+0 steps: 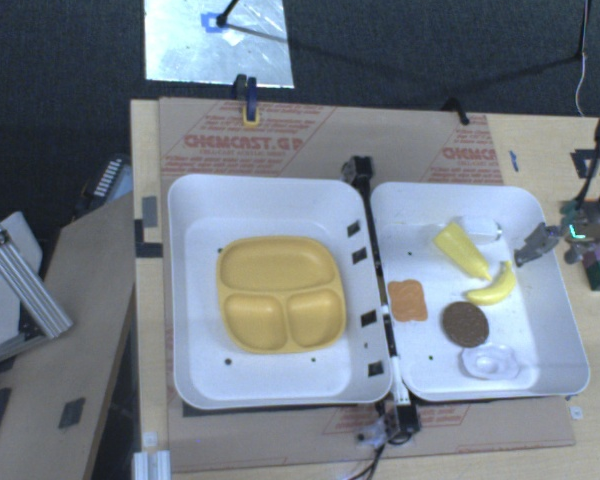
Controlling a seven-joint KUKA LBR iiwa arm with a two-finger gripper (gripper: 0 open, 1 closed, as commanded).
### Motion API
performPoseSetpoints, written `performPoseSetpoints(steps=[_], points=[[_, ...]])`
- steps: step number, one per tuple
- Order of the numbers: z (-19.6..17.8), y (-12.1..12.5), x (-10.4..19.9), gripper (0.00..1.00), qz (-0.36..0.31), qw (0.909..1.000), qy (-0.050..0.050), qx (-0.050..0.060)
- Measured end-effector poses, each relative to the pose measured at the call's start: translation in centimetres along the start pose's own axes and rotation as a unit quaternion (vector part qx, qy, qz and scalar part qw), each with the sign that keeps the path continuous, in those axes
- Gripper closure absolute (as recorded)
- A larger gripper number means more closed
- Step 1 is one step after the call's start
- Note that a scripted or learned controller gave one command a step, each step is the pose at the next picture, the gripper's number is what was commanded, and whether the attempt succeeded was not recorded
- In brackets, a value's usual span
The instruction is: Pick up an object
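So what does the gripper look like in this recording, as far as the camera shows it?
At the view's right edge, a small part of the gripper reaches over the right bin: slim grey metal fingers. Behind them sits a dark block with a small teal light. The rest is too blurred to describe.

A dark carpeted floor (400, 38) lies behind the pale wooden surface (540, 143). A shiny square metal sheet (218, 28) rests on the floor, catching light. A brown printed cardboard sheet (280, 133) covers the surface, clamped at its far edge. An aluminium frame bar (20, 278) slants at the left.
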State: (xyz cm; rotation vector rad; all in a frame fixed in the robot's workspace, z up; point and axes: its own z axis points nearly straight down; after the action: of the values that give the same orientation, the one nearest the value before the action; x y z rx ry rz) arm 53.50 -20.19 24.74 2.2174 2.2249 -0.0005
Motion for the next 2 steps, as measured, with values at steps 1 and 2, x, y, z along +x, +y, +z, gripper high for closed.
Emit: performPoseSetpoints(steps=[1, 2], points=[[-0.1, 0.0, 0.0, 0.00, 0.000, 1.0000, 0.000, -0.001], [4.6, -0.3, 0.8, 0.00, 0.000, 1.0000, 0.001, 0.001]])
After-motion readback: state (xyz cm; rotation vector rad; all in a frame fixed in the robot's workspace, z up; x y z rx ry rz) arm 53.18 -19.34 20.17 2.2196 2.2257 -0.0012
